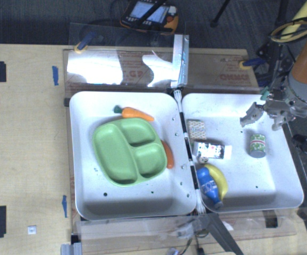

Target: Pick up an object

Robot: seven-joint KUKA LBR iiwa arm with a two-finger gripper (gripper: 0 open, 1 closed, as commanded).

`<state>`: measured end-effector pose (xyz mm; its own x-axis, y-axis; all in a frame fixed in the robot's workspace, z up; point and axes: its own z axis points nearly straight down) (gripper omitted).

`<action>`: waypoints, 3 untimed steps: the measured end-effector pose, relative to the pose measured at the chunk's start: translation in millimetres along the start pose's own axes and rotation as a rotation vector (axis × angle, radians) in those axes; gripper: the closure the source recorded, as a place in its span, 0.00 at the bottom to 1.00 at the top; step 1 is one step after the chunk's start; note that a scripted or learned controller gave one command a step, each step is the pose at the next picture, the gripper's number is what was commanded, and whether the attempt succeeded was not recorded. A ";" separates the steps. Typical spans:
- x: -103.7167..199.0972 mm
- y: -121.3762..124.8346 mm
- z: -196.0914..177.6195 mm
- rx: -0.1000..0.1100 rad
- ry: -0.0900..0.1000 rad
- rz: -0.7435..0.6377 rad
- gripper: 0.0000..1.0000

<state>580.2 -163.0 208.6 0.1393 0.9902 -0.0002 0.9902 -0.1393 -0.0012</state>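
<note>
My gripper [262, 120] hangs over the far right part of the right bin [281, 190], open, with nothing between its fingers. Just below it in the view stands a small green and white can [257, 145], apart from the fingers. At the bin's left side lie a small speckled pad [195, 128], a flat printed box [211, 151], a blue bottle [208, 186] and a yellow banana [220, 179] curled against the bottle.
The left bin [84, 116] holds a green divided plate [128, 151], a toy carrot [134, 112] at its far edge and another orange piece [168, 155] at its right edge. A ridge [182, 137] separates the bins. Cables and stands crowd the far right.
</note>
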 end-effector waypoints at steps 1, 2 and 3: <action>-30.2 7.2 83.6 0.000 0.000 -0.029 0.00; -42.3 -20.9 120.2 -0.007 0.010 -0.143 0.00; -48.5 -20.9 109.9 -0.010 0.000 -0.136 1.00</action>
<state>552.6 -208.1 98.7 0.0036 1.0000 -0.0009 1.0000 -0.0036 0.0086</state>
